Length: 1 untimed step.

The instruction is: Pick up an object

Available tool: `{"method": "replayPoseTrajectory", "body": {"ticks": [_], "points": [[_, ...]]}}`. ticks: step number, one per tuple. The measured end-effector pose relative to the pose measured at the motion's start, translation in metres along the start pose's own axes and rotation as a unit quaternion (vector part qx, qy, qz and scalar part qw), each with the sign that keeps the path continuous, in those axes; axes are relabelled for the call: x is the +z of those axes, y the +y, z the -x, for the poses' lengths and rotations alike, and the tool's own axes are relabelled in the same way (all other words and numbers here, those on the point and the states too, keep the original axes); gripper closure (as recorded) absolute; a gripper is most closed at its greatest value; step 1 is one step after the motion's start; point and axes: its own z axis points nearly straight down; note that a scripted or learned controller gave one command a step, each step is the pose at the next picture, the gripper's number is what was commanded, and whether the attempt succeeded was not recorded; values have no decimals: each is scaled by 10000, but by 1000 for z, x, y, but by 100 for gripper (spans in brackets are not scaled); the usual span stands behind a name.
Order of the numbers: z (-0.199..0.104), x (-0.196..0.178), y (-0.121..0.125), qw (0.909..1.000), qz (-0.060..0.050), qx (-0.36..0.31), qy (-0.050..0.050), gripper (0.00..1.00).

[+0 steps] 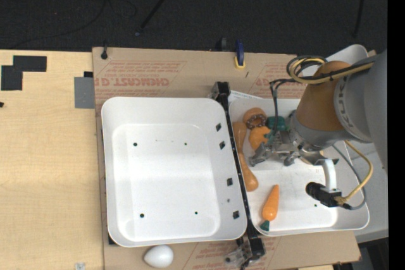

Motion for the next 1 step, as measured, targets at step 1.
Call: {"method": "replayPoseTrajectory", "body": {"ticks": [1], "points": [[-11, -1, 67, 9999, -98, -20, -55, 0]]}}
